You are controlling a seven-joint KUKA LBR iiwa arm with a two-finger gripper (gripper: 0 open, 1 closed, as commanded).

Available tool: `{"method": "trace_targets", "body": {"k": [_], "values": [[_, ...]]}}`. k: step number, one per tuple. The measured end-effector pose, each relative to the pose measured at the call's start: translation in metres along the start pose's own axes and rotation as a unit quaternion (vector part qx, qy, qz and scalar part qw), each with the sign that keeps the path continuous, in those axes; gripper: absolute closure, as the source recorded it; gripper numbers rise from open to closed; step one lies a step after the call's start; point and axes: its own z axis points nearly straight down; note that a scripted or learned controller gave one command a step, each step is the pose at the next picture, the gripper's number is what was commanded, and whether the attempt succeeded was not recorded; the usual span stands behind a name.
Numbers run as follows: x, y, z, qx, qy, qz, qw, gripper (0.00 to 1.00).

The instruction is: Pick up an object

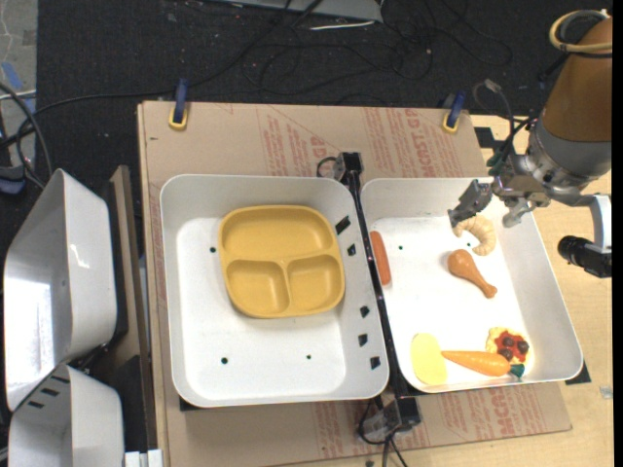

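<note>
Nearest the camera, along the front wall of the right bin point(545, 290), we count three toy foods packed close together: one pale yellow oval piece point(426, 357), one carrot point(475, 362) lying flat with its tip against that piece, and one small red-and-yellow item point(509, 344) touching the carrot's thick end, too small for us to name. They look simply dropped there as loose stock, giving the arm several targets.

Further back in the same bin we see one chicken drumstick point(471, 270) lying slantwise near the middle, and one red sausage point(381, 259) pressed along the left wall, a spot we judge awkward for two fingers.

Across the divider, the left bin point(190, 290) holds one yellow three-compartment plate point(282, 261), resting flat with nothing in its sections; we take it as a possible set-down place.

Farthest back in the right bin sits one croissant point(480, 233), near the rear wall. We find the gripper point(494, 203) hanging just over it, fingers spread apart, one to the left of the pastry and one toward its right, nothing between them. So we judge the croissant to be the object aimed at, with the grasp not yet made. That makes six toy foods, one plate, two bins.
</note>
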Motion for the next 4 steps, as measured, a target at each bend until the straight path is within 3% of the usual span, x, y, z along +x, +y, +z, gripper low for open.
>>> {"method": "trace_targets", "body": {"k": [1, 4], "values": [[0.000, 0.002, -0.007, -0.006, -0.001, -0.001, 1.0000, 0.00], [-0.006, 0.006, 0.148, -0.004, 0.000, 0.000, 1.0000, 0.00]]}}
